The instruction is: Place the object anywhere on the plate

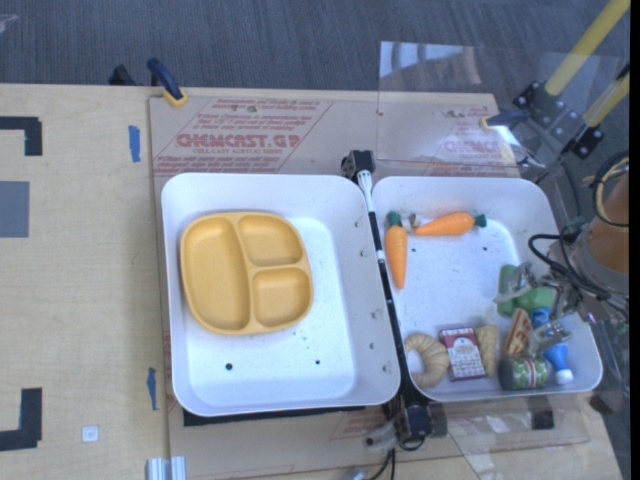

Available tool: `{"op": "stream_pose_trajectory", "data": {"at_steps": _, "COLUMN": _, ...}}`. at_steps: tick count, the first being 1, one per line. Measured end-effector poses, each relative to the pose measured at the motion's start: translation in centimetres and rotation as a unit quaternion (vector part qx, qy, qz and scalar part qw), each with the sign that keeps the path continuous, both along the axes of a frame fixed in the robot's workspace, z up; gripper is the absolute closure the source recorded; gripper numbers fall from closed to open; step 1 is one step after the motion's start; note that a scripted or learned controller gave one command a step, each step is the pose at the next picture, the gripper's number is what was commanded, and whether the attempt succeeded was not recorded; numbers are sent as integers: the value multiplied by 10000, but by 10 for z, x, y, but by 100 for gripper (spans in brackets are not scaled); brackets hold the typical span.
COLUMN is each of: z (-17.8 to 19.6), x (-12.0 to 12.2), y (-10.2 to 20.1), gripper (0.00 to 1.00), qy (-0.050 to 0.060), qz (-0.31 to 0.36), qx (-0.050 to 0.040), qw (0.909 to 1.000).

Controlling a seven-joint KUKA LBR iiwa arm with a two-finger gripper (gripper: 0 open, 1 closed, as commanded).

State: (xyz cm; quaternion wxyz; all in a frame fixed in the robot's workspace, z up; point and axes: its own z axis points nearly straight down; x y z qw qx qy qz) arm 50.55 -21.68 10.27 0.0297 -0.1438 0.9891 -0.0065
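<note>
Yellow plate [244, 272] alone in left bin [200, 368]; claw [545, 313] over toy clutter, grip unclear

Orange-banded arm [612, 230] trailing black cables [556, 253].
</note>
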Motion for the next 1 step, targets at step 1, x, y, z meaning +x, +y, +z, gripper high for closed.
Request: {"op": "stream_pose_trajectory", "data": {"at_steps": 1, "z": 0, "x": 0, "y": 0, "gripper": 0, "qy": 0, "qz": 0, "qx": -2, "qw": 10000}}
